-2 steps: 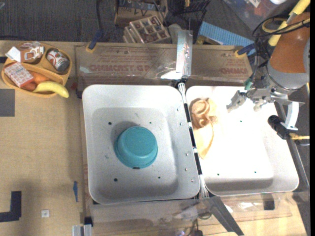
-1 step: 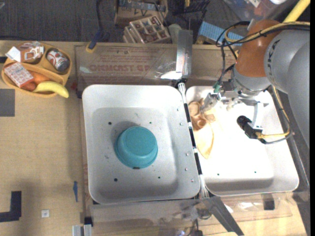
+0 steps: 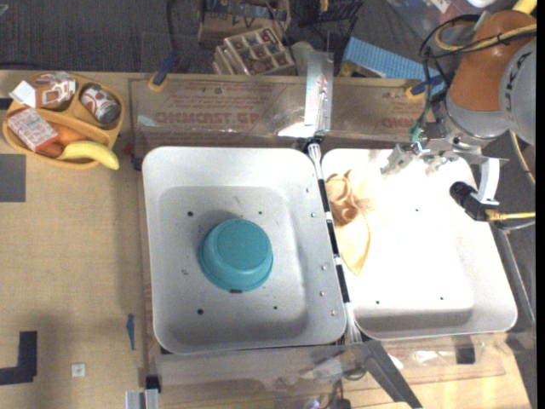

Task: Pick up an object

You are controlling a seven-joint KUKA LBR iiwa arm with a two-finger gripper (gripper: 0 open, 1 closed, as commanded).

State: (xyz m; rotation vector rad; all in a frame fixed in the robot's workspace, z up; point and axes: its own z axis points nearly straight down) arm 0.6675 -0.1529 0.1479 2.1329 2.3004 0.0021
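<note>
Two bins: shallow white trays side by side on the bench, the left bin [image 3: 170, 177] and the right bin [image 3: 477, 305], their inner rims touching along the middle.
Left bin contents: a teal bowl [image 3: 238, 255] lies upside down near the middle of the floor, well apart from every wall.
Right bin contents: a tan, pale-brown object [image 3: 349, 220] lies against the left wall, near the far corner; its upper part looks lumpy and its lower part spreads out flat and thin. What it is made of cannot be told.
Arm: grey with an orange section [image 3: 485, 58], it comes in at the upper right corner, above the far edge of the right bin.
Gripper [image 3: 417, 156]: it hangs over the far end of the right bin, well to the right of the tan object and not touching it. Its metal fingers stand apart, with nothing between them.
Bench, far left: an orange dish [image 3: 25, 135] holds a banana [image 3: 92, 152], a can and small cartons.
Behind the bins: a brown cardboard strip [image 3: 221, 113] with red lettering runs along their far edge.
</note>
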